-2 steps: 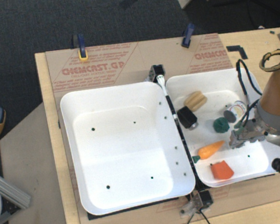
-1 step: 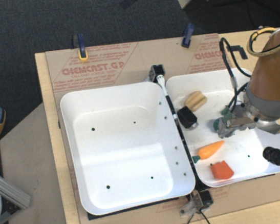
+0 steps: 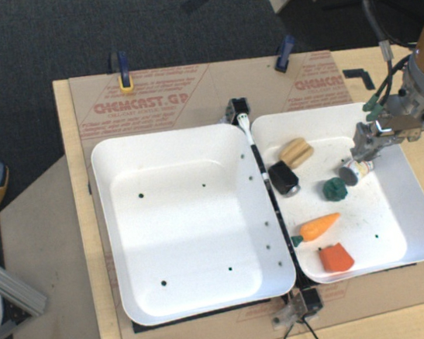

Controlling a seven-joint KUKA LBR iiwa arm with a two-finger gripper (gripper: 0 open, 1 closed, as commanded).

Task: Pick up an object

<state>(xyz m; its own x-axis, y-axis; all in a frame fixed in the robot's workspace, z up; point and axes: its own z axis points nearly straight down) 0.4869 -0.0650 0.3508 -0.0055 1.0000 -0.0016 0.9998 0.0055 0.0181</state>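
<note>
Camera view, looking down at a slant on two white bins side by side.

Gripper (image 3: 355, 169): reaches in from the right and hangs low over the upper right part of the right bin (image 3: 416, 199). Whether its jaws are wide or narrow cannot be told at this size; nothing can be made out between them.

Contents of the right bin, placed from the jaws:
- Dark green lump (image 3: 335, 188): just below and left of the jaws, very near; contact cannot be judged.
- Tan block (image 3: 296, 152): to the left and slightly above, lying tilted.
- Black object (image 3: 284, 178): further left, just below the tan block, near the wall between the bins.
- Toy carrot (image 3: 319, 227), orange with a green end: below and left, lying nearly level, green end pointing left.
- Orange-red block (image 3: 336, 258): lowest item, just below the carrot, well apart from the jaws.

Left bin (image 3: 125, 216): far left of the jaws.

Surroundings: both bins rest on a brown board (image 3: 147, 95), with blue clamps (image 3: 121, 69) along its far edge.
</note>
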